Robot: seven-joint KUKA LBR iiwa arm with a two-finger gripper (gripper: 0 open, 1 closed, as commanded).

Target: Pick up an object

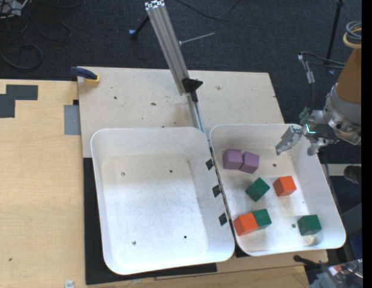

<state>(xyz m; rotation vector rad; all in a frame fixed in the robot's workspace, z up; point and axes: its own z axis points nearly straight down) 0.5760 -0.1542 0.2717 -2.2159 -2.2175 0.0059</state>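
Observation:
The right bin (330, 188) holds several blocks. Two purple blocks (240, 160) touch each other at its upper left. A green cube (257, 189) and an orange cube (284, 185) lie in the middle. Near the front, an orange block (246, 223) sits against a green block (262, 218). Another green cube (309, 224) rests in the front right corner. My gripper (297, 149) hangs over the bin's upper right part, above and right of the orange cube. It is open, with nothing between its fingers.
The left bin (102, 161) sits beside the right one, with black clips (216, 190) along the shared wall. A slanted aluminium bar (171, 47) rises behind the bins. A small pale object (308, 239) lies by the front right green cube.

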